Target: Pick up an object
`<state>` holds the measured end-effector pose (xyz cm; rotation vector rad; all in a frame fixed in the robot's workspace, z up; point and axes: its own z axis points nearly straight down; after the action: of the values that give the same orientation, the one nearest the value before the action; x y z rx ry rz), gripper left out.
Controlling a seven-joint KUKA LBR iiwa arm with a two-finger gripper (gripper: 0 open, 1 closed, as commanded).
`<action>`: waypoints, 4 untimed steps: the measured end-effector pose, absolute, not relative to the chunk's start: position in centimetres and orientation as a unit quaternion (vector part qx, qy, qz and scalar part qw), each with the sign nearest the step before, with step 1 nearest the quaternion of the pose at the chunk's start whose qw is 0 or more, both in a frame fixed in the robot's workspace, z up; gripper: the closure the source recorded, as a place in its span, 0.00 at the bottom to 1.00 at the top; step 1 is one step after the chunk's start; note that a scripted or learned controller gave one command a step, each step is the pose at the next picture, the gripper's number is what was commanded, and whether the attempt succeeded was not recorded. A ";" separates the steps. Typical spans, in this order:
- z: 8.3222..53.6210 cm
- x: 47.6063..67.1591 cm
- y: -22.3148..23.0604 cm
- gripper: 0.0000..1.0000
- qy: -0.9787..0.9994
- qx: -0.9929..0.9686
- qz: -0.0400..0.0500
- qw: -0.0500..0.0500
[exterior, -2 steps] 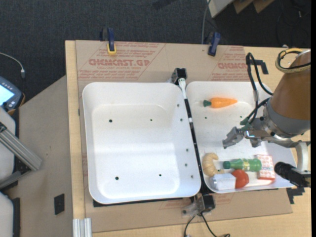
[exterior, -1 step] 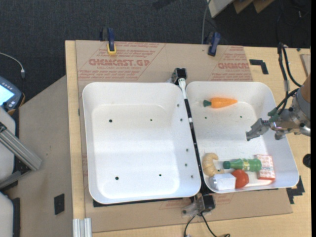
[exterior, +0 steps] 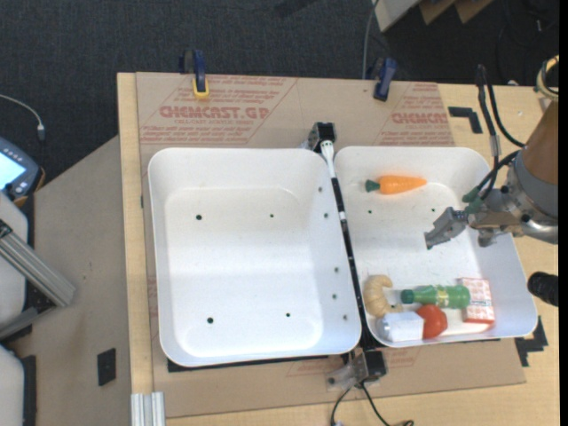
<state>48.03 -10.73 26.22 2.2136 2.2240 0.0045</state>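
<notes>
My gripper (exterior: 450,231) hangs over the middle of the right bin (exterior: 444,160), open, with nothing between its fingers. An orange carrot (exterior: 398,185) lies near that bin's far edge, up and to the left of the gripper and apart from it. Along the near edge sits a cluster: a beige lumpy piece (exterior: 377,294), a green bottle (exterior: 437,296) lying on its side, a red round thing (exterior: 432,321), a white item (exterior: 404,328) and a pink-and-white box (exterior: 477,301). The gripper is above and clear of this cluster.
The left bin (exterior: 169,238) stands beside the right one, with a black divider strip (exterior: 339,220) between them. Both rest on a cardboard sheet (exterior: 266,105) held by blue clamps (exterior: 383,76) at the far edge. The arm's grey body (exterior: 541,176) comes in from the right.
</notes>
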 end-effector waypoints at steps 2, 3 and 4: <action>30.3 48.0 -2.9 0.00 0.707 0.707 0.000 0.001; 30.3 48.0 -2.9 0.00 0.707 0.707 0.000 0.001; 30.3 48.0 -2.9 0.00 0.707 0.707 0.000 0.001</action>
<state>47.97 -2.91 30.25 2.2198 2.2211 0.0014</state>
